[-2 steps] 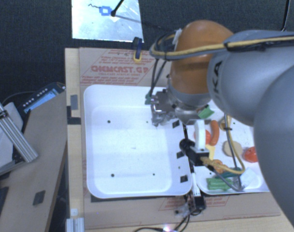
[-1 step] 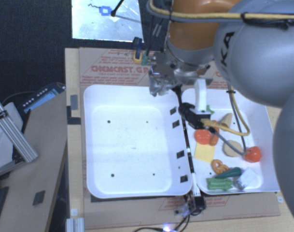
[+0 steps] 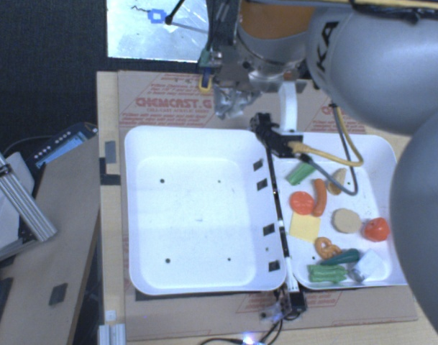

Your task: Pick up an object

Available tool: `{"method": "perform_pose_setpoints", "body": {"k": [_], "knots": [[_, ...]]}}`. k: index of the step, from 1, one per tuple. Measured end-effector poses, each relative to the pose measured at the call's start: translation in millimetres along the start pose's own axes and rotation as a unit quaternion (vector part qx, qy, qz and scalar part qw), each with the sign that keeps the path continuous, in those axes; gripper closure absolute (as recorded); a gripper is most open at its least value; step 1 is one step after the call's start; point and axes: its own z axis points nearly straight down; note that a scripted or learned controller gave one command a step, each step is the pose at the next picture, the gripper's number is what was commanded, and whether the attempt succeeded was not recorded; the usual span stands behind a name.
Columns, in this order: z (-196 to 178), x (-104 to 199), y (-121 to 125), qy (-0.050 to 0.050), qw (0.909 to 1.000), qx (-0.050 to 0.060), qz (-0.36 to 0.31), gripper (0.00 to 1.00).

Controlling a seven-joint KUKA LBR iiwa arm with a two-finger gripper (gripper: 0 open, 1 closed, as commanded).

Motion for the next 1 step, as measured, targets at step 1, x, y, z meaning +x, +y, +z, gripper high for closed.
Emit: {"method": "perform_pose_setpoints", "body": {"k": [1], "knots": [[-3.2, -0.9, 64.1, -0.001, 1.0000, 0.001, 0.001, 1.00]]}}
